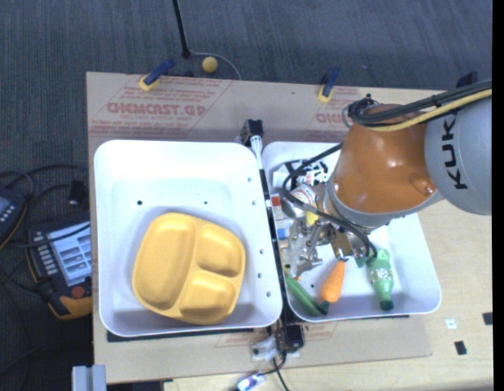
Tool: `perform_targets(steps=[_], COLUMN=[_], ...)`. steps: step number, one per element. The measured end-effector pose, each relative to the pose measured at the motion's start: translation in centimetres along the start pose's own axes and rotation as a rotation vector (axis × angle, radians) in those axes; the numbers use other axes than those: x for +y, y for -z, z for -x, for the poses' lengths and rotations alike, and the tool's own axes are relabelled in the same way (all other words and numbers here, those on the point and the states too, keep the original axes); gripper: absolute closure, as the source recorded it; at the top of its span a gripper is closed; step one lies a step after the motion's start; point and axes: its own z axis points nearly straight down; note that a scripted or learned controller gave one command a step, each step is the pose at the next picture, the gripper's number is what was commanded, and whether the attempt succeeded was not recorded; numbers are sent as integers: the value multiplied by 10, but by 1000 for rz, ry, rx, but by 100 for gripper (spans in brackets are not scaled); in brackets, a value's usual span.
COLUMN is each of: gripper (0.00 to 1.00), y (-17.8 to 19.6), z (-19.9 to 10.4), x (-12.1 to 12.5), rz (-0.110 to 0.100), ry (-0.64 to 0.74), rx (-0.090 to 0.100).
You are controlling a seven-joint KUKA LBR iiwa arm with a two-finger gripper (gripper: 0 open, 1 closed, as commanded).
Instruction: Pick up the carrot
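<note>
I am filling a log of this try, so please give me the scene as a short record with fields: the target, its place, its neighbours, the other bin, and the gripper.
target: carrot, orange, lying tilted
place: right bin, near its front edge
neighbours: green bottle to its right; green vegetable to its left
left bin: holds a yellow divided tray
gripper: just above the carrot's upper end; contact cannot be judged
carrot held: not shown

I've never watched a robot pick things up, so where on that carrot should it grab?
Probably across the carrot's thick middle, coming straight down from above. It lies flat in the right bin, so its long sides are free, though the green bottle and green vegetable lie close.
</note>
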Motion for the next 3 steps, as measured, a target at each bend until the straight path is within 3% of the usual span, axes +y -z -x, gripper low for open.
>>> perform_targets(steps=[1,2,3], gripper=[0,0,0], y=[0,0,-80], z=[0,-11,4], x=[0,-57,-88], rz=[1,-1,-5], ry=[0,126,330], rx=[0,0,-11])
